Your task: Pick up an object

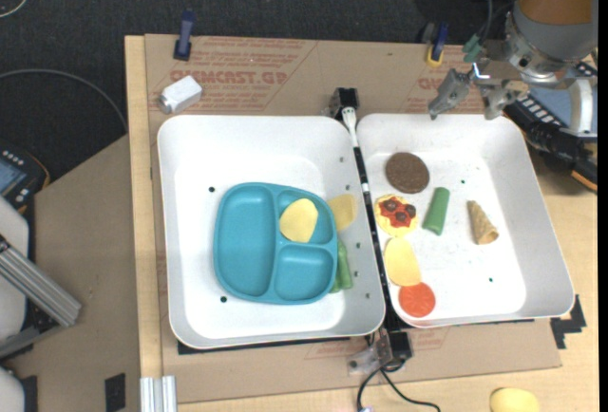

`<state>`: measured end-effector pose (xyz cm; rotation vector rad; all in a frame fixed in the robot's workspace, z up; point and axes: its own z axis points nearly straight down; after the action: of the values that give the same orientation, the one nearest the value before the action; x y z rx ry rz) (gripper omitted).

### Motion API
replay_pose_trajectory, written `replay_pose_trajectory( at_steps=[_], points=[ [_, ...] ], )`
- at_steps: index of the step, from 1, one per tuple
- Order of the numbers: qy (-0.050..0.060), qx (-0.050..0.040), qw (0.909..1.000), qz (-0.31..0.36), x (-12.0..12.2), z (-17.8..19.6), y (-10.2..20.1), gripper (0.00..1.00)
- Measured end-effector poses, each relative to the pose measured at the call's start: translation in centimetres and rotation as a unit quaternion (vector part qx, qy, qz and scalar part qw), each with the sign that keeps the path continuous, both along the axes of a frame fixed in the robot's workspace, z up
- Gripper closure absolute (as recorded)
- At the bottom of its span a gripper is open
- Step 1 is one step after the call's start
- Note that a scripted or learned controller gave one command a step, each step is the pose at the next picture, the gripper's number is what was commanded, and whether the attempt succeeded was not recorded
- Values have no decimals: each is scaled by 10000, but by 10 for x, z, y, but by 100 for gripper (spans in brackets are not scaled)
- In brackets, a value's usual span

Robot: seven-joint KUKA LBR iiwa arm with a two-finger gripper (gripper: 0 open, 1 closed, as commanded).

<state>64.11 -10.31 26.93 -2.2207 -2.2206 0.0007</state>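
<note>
My gripper (468, 97) hangs open above the far rim of the right bin (532, 239), with nothing between its fingers. Below it in that bin lie a brown round cookie (408, 172), a small pizza slice (395, 212), a green cylinder (436, 210), a tan cone (484, 222), a yellow oval piece (401, 262) and a red-orange disc (416, 300). In the left bin (190, 163) a teal divided plate (274, 242) carries a yellow piece (299, 220).
A pale yellow piece (343, 209) and a green piece (343, 270) rest beside the plate against the left bin's right wall. A black clamp (346, 101) sits between the bins at the far side. A white block (180, 94) lies on the cardboard at the far left.
</note>
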Motion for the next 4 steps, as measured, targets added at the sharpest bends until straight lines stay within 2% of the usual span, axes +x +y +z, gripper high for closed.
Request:
replay_pose_trajectory(
  at_steps=[1, 2, 3, 4],
  points=[
    [-19, -4, 10000, 4, 1, 11, 0, 100],
    [-66, 4, 10000, 40, 3, 94, 62, 100],
    [-56, 12, 10000, 48, 27, 149, 139, 100],
    [-84, 15, 10000, 42, 16, 254, 204, 100]
  ],
)
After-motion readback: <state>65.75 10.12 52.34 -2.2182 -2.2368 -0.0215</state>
